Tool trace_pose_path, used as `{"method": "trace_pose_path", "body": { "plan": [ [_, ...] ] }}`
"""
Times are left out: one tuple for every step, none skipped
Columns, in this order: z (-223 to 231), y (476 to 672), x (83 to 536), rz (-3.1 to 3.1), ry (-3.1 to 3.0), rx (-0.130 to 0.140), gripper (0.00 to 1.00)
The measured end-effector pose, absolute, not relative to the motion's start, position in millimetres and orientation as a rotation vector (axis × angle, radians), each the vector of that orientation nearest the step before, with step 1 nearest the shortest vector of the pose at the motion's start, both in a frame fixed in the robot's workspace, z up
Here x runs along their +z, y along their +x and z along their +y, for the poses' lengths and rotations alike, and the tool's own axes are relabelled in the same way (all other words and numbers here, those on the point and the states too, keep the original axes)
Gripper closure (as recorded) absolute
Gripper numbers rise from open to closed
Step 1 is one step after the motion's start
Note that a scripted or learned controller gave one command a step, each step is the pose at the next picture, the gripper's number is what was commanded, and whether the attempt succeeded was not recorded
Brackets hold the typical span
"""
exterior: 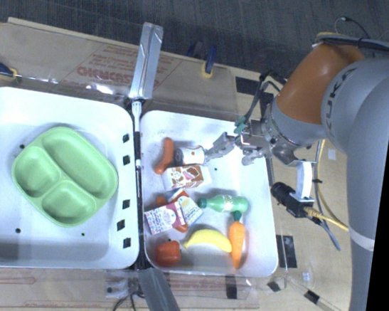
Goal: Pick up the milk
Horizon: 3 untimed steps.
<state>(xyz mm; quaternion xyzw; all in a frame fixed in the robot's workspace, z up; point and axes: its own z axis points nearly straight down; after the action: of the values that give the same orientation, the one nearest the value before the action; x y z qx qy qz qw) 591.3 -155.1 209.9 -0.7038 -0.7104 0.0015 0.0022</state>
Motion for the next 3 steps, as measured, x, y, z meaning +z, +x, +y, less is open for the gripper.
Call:
{"method": "trace_pose_path", "body": {
  "plan": [
    [-164, 639.8, 268, -2.245, -2.198, 0.001, 0.00],
    [-133, 615.9, 122, -2.254, -2.183, 0.006, 0.00],
    [-136, 577.3, 100, -2.369, -2.086, -0.016, 0.00]
  ]
}}
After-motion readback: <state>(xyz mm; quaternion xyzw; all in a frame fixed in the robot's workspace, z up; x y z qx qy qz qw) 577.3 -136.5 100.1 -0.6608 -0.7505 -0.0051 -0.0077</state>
